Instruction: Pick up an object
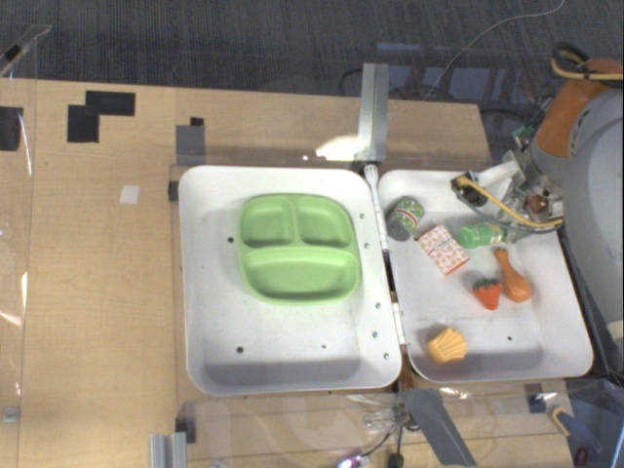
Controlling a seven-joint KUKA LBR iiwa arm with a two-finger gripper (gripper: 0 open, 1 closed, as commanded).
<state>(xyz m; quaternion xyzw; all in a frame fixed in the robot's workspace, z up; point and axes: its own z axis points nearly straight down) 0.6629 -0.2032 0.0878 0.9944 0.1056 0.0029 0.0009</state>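
In the right bin (561, 354) lie a green and grey can (404, 216), a red-and-white patterned box (443, 250), a green bottle-shaped toy (482, 234), an orange drumstick-shaped toy (512, 277), a small red fruit with a green top (487, 293) and a yellow ridged toy (448, 344). My gripper (533, 204) hangs over the bin's far right corner, just right of and above the green toy. The wrist hides its tips. Nothing visibly sits in it.
The left bin (210, 349) holds a green divided plate (297, 249). A metal post (374, 115) stands behind the rim between the bins. The grey arm with its orange band (563, 123) fills the right side.
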